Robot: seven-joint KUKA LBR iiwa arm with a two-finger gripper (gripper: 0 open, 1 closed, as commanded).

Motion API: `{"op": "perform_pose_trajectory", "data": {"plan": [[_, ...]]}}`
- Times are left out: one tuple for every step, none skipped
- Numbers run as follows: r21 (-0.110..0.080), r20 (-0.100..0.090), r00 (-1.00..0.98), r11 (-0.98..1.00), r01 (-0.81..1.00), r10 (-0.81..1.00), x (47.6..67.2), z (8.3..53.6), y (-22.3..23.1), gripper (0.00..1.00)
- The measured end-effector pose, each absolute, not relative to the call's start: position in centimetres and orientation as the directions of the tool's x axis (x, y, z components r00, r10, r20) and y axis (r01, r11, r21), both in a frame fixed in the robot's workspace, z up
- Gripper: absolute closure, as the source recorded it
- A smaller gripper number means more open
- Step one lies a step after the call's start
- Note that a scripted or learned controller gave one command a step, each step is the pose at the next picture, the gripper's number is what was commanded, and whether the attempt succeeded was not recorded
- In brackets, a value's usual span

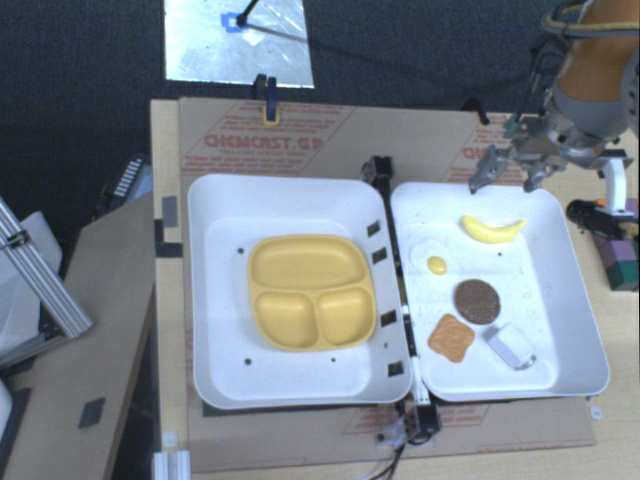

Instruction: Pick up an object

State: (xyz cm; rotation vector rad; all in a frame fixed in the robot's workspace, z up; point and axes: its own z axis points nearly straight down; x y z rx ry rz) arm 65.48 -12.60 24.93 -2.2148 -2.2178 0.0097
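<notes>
I am hanging my claw (513,173) over the far edge of the right bin (575,298), and as far as I can judge the picking is not yet begun: nothing is lifted, and every candidate is lying on the bin floor. My two fingers are standing spread apart, one to the left and one to the right, with bare air between them; I am holding nothing and touching nothing. The nearest thing to me is the banana (492,229), lying just near of my claw toward the far side of the right bin. Further toward the near side I am seeing a small yellow piece (437,265), a dark round disc (477,300), an orange waffle-like piece (451,338) and a pale block (510,347), all apart from one another except that the disc and the orange piece are lying close together. In the left bin (215,268) a yellow divided tray (308,291) is sitting in the middle, well apart from me. What is left, I reckon, is everything: choosing one thing, coming down over it, closing on it and raising it clear. The banana looks the shortest reach.
</notes>
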Motion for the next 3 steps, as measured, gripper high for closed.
{"op": "perform_pose_trajectory", "data": {"plan": [[0.001, -0.001, -0.003, 0.003, 1.0, 1.0, 65.6, 25.7, -12.6, 0.0], [0.002, -0.001, -0.003, 0.003, 1.0, 1.0, 66.0, 21.7, -12.6, 0.0], [0.002, -0.001, -0.001, 0.001, 1.0, 1.0, 65.6, 17.6, -12.6, 0.0]]}}
